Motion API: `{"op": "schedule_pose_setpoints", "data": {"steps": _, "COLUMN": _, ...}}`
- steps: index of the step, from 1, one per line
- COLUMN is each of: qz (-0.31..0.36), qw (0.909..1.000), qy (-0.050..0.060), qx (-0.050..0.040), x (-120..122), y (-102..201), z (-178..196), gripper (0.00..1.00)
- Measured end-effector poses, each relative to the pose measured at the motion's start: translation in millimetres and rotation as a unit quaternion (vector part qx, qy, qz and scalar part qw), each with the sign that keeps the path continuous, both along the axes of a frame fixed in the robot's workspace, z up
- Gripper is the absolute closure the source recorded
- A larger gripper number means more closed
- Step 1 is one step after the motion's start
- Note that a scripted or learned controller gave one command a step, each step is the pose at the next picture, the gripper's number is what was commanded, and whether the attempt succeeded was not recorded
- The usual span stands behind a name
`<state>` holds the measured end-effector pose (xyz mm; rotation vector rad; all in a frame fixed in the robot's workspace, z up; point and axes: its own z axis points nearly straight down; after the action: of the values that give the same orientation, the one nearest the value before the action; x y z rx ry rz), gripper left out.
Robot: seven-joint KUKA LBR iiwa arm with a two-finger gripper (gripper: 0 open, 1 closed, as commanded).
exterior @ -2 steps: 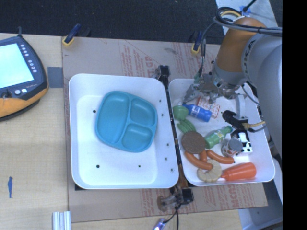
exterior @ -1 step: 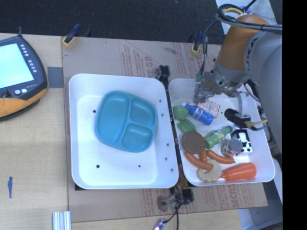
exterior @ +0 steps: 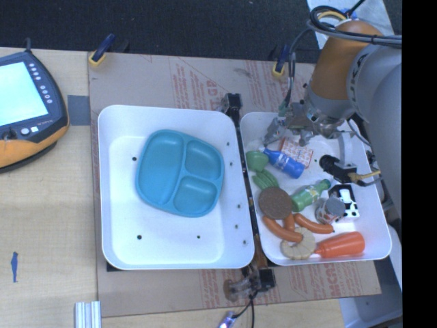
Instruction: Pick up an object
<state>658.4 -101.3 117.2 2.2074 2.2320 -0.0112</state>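
Arm (exterior: 348, 53) is reaching in from the right, leaning over the far end of the right bin (exterior: 379, 241). Left bin (exterior: 116, 183) is holding a blue divided plate (exterior: 180, 173), sitting flat near its middle. Right bin is carrying the clutter: orange carrot (exterior: 339, 245) lying along the near edge, brown round patty (exterior: 275, 201) at centre, two sausages (exterior: 292, 225) just beside it, green bottle (exterior: 309, 195) to the right, blue bottle (exterior: 285, 162) lying tilted at the far side. Gripper (exterior: 295, 130) is hanging right above the blue bottle and a small red-and-white packet (exterior: 298, 151); its state is too dark and blurry to call, possibly touching nothing. Tablet (exterior: 27, 111) is sitting on the bench far left.
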Motion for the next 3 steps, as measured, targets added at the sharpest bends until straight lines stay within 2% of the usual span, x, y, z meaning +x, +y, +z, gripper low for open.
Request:
{"op": "schedule_pose_setpoints", "data": {"steps": 1, "qz": -0.003, "qw": 1.0, "qy": -0.007, "qx": 0.0015, "x": 2.5, "y": 1.0, "z": -17.3, "gripper": 0.0}}
{"op": "schedule_pose_setpoints", "data": {"steps": 2, "qz": -0.002, "qw": 1.0, "qy": -0.005, "qx": 0.0009, "x": 2.0, "y": 0.0, "z": -8.0, "gripper": 1.0}}
{"op": "schedule_pose_setpoints", "data": {"steps": 3, "qz": -0.002, "qw": 1.0, "qy": -0.005, "qx": 0.001, "x": 1.9, "y": 0.0, "z": -8.1, "gripper": 0.0}}
